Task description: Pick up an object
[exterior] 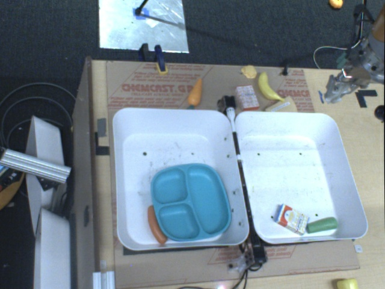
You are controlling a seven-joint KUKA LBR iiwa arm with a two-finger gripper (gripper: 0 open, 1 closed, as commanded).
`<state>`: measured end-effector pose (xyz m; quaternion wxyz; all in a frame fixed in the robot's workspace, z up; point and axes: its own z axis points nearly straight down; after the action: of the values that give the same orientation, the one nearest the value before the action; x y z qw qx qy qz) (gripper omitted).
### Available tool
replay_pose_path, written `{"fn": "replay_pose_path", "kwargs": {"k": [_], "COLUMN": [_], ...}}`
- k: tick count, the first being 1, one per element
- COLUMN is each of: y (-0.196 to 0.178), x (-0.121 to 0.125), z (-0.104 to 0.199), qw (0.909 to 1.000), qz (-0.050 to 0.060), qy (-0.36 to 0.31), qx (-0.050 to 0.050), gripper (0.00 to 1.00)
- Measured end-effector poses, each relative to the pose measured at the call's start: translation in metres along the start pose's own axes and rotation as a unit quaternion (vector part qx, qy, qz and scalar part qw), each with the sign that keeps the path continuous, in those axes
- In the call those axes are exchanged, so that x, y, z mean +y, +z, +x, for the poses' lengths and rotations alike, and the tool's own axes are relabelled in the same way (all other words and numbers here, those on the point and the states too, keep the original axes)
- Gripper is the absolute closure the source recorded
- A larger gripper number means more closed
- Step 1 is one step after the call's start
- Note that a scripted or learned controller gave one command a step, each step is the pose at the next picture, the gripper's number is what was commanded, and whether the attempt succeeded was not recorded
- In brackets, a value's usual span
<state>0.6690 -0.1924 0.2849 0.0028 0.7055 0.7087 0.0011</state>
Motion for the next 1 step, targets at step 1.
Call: {"fn": "replay_pose_path", "kwargs": {"k": [1], "y": [-0.007], "x": [0.0001], "z": [-0.0022], "qw": [1.0], "qz": [0.0], "qy": [0.0], "qx": [0.0], "gripper": [1.0]}}
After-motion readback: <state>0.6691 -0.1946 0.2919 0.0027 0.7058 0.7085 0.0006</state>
